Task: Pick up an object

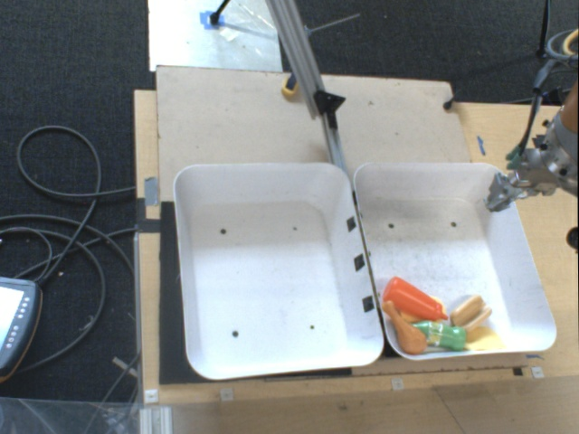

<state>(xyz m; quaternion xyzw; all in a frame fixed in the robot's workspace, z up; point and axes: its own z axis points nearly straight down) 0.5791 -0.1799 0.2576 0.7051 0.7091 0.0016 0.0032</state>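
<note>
In the near corner of the right bin [520, 233] lies a small pile of toy food: an orange carrot-like piece [414, 298], a tan drumstick shape [404, 327], a green piece [442, 334] and a hot dog bun [471, 311]. My gripper [500, 193] hangs over the bin's right rim toward the far end, well away from the pile and above it. Nothing shows between its fingers.
The left bin [194, 269] sits beside the right one, with a shared divider marked by black tabs [359, 261]. A slanted metal pole [298, 43] crosses above the far side of the bench. Cables [63, 188] lie on the floor at left.
</note>
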